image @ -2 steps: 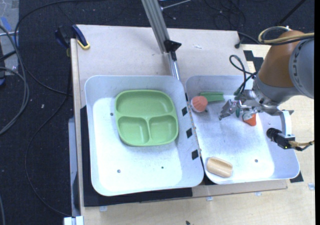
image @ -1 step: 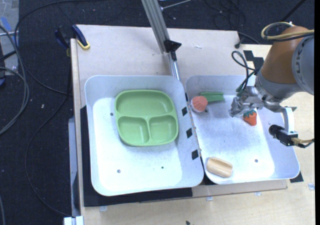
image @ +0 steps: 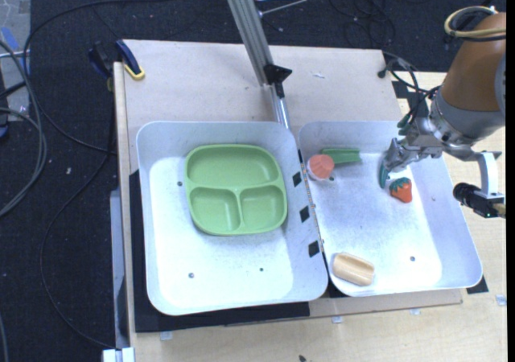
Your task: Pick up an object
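1. While the grey arm with its orange band (image: 475, 63) reaches in from the right of the view, its wrist bends down over the right-hand shallow white bin (image: 451, 260), and the two-finger gripper (image: 393, 169) hangs low over that bin's upper right part.
2. The gripper's fingers point down and to the left; how far the jaws stand apart cannot be told from this slant, and nothing can be seen clearly between them.
3. A small orange-red toy with a green top, shaped like a strawberry or carrot (image: 401, 189), lies on the floor of the right-hand bin just below the fingertips, so close that touch or a small gap cannot be told apart.
4. Still in the right-hand bin, a round pinkish-red ball-like object (image: 322, 166) sits near its upper left corner, close to the wall shared with the other bin.
5. A flat dark green elongated piece (image: 343, 157) lies just beside that round object, on the side toward the gripper.
6. A tan, bun-like oblong object (image: 353, 269) rests near the right-hand bin's lower left corner, well apart from the gripper.
7. To the left of the right-hand bin stands the second shallow white bin (image: 161, 272), and in its upper half lies a light green plastic plate with three compartments (image: 237, 189).
8. Both bins sit on a pale wooden bench (image: 201, 79), and a slanted grey metal pole (image: 249, 22) rises beyond the right-hand bin's upper left corner.
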### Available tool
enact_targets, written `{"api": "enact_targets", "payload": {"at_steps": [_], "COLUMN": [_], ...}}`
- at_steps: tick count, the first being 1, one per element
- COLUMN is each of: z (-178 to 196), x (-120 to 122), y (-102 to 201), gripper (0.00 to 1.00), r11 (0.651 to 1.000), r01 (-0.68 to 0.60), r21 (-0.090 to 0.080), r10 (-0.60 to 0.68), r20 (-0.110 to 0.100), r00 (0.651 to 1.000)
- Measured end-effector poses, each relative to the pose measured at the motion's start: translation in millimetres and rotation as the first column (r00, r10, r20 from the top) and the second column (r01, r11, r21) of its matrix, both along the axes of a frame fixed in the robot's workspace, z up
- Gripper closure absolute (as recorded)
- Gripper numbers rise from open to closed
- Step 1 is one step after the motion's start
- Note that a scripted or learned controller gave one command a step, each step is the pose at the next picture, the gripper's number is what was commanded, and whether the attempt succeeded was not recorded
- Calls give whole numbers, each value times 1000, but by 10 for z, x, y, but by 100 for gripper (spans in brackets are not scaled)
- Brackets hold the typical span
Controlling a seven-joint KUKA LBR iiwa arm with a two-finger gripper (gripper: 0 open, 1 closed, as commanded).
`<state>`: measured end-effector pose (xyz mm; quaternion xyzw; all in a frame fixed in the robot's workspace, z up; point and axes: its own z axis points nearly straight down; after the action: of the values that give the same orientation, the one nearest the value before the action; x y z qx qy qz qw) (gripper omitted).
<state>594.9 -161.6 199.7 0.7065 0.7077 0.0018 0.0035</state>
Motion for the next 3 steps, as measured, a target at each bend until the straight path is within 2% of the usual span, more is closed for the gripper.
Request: {"api": "enact_targets", "payload": {"at_steps": [1, 2, 3], "z": [642, 744, 761], "x": [9, 18, -22], "y": [26, 28, 546], "gripper": [100, 100, 100], "r11": [1000, 1000, 1000], "r01": [-1, 0, -5], "r21": [0, 1, 3], "r10": [1, 0, 5], "r20": [1, -4, -8], "r00": [1000, 1000, 1000]}}
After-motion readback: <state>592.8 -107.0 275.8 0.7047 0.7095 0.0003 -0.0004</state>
